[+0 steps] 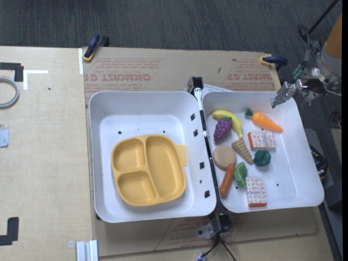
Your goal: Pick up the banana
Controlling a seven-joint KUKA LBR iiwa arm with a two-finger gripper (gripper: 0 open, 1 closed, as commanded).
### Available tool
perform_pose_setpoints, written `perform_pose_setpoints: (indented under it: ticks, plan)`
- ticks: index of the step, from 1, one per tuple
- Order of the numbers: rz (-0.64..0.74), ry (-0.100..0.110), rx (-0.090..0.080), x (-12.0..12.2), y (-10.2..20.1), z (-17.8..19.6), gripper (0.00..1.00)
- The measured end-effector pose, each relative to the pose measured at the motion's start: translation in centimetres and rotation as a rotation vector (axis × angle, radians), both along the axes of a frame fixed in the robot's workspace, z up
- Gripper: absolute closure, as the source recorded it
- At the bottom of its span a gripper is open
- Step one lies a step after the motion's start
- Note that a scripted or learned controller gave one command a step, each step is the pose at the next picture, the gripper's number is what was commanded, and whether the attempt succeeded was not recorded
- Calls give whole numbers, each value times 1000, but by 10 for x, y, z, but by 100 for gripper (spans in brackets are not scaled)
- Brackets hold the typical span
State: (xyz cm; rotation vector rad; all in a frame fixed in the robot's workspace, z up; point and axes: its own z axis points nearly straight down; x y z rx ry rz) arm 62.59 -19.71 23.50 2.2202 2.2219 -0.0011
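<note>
**In the right bin: banana untouched, gripper at the far corner**

At the far right corner of the right bin point(304, 145), the gripper point(284, 95) hangs over the rim, reaching in from the arm point(331, 53) at the right edge. Its fingers are small and dark against the bench, and whether they stand wide or narrow cannot be told; nothing shows between them.

The banana point(230, 119) lies well to the left of the gripper and a little nearer the camera, in the far left part of the same bin. There is one. Its long axis runs from far-left to near-right: one end points toward the divider between the bins, the other curves down toward the near side. It touches the purple grapes point(222, 129), one bunch, just on its near left side.

Closest to the gripper is one carrot point(265, 122), just below and left of it. Farther from it lie two red-and-white boxes point(262, 140) point(256, 191), one ice cream cone point(242, 149), one dark green vegetable point(262, 157), one round tan piece point(223, 156), one leafy green piece point(240, 174) and one orange-red sausage-shaped piece point(227, 180).

Far left of the gripper, the left bin point(103, 113) holds one yellow divided plate point(148, 169) with three compartments.
</note>
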Motion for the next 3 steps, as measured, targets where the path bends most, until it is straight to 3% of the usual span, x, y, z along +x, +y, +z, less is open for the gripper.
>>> perform_pose_setpoints:
  ticks: [1, 2, 3]
  plan:
    - [-54, 2, 1, 33, 43, -50, 0]
    - [-139, 1, 1, 33, 100, -142, 0]
    - [-136, 1, 0, 33, 100, -132, 100]
